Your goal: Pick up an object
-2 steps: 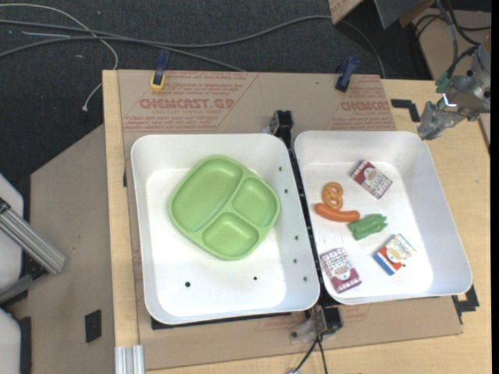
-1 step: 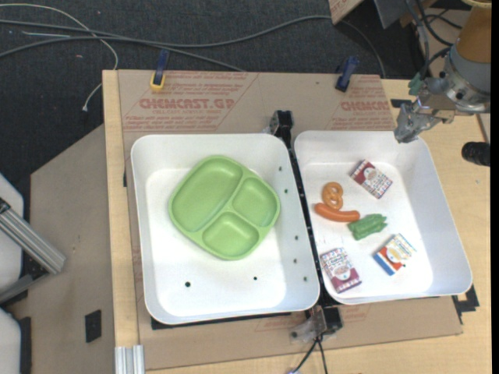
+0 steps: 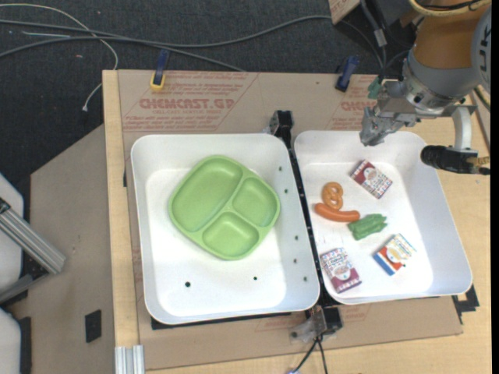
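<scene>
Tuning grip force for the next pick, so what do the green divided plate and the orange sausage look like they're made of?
The green divided plate looks like moulded hard plastic with a matte to satin finish: uniform colour, smooth rounded compartment ridges, soft highlights. The orange sausage looks like toy food, probably plastic or rubber: even colour, smooth rounded surface. Whether it is hard or squashy cannot be told.

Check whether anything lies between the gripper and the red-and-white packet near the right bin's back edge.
Nothing visible does. The gripper hangs over the right bin's back edge, and bare white floor separates it from the red-and-white packet. The pretzel and sausage lie off to the left.
</scene>
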{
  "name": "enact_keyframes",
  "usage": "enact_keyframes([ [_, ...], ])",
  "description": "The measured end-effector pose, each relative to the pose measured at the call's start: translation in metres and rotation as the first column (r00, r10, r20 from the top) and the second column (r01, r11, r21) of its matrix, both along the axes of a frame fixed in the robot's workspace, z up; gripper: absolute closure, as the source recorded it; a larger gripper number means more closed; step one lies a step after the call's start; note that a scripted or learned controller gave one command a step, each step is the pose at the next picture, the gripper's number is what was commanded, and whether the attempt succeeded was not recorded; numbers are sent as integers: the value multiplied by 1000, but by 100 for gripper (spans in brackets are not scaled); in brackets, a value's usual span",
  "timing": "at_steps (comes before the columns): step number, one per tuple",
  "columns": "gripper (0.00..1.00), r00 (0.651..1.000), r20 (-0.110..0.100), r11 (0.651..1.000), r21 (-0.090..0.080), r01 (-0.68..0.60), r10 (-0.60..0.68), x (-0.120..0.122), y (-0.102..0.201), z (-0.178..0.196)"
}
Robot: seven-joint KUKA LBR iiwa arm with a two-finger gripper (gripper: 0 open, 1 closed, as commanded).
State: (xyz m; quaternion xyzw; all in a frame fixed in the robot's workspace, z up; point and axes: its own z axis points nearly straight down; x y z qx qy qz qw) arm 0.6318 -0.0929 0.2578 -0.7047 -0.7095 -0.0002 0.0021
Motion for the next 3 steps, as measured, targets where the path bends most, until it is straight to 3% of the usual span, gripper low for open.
enact_keyframes([
  [2, 100, 1000, 5, 1000, -2, 1, -1, 24, 107, -1],
  [3, 100, 1000, -2, 1000, -1, 2, -2, 20, 152, -24],
])
